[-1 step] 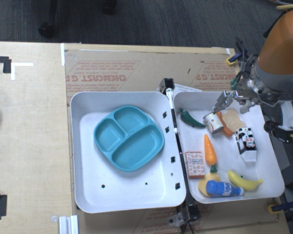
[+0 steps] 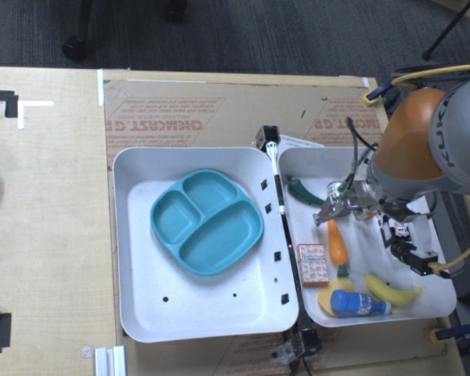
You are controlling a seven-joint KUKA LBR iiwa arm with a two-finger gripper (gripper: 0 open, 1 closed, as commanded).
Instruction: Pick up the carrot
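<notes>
Here the gripper (image 2: 334,208) hangs over the right bin (image 2: 440,282); whether its metal fingers are apart or together I cannot tell. Just below them lies the smooth tapered orange carrot (image 2: 338,246), with a boxy red carton (image 2: 312,264) beside it.

blue divided plate (image 2: 207,222), banana (image 2: 392,291), blue bottle (image 2: 359,304), small red box (image 2: 312,264)
</notes>
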